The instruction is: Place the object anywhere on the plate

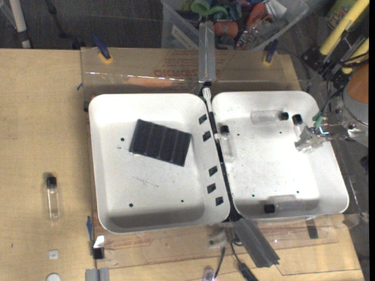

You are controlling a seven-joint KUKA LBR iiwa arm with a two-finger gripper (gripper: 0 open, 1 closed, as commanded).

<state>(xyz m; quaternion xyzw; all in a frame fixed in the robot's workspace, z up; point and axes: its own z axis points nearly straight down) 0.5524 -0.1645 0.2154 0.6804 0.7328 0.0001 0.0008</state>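
Your gripper sits at the right bin's right rim; I cannot tell its state. A vial lies near that bin's back edge. The plate lies in the left bin, floor bare around it.

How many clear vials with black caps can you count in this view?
3: one vial at the right bin's back, one vial against its left wall, one vial on the bench left of both bins. Others may be hidden.

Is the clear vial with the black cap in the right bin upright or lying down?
Lying down: the clear vial rests lengthwise on the right bin floor, cap sideways.
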